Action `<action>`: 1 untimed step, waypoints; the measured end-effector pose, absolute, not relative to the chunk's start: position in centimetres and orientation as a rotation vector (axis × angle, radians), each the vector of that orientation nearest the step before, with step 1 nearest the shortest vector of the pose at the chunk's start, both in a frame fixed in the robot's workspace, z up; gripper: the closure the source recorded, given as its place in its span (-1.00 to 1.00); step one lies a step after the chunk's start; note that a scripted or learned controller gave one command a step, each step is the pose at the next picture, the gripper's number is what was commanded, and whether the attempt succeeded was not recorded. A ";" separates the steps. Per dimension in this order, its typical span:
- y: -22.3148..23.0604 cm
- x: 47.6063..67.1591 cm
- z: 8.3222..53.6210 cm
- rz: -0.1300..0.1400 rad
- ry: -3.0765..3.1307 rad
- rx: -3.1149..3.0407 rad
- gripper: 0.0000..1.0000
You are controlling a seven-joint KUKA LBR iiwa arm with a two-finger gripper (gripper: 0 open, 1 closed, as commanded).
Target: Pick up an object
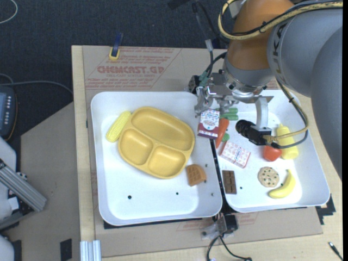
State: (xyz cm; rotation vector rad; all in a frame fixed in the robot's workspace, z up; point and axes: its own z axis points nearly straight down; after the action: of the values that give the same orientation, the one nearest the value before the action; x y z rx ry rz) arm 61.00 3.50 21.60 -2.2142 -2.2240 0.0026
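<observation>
My gripper point(209, 109) hangs over the divide between the two white bins, coming down from the grey arm at the upper right. A small red-and-white packet point(209, 124) hangs from its fingertips, its top edge pinched between them. Just right of the packet lies an orange carrot point(222, 129) with a green top. A pink-and-white packet point(235, 154) lies below the carrot in the right bin point(304, 197).
The left bin point(109, 189) holds a yellow divided plate point(155, 141), a corn cob point(118, 125) and a brown cracker point(196, 174). The right bin holds a chocolate bar point(229, 181), a cookie point(267, 176), a banana point(284, 186), a red tomato point(272, 153) and a yellow fruit point(287, 141).
</observation>
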 end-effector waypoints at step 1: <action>7.0 59.7 21.5 0.003 -2.223 -2.216 1.00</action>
State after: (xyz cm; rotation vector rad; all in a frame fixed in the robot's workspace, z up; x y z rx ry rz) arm 59.72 7.02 21.48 -2.2156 -2.2226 0.0027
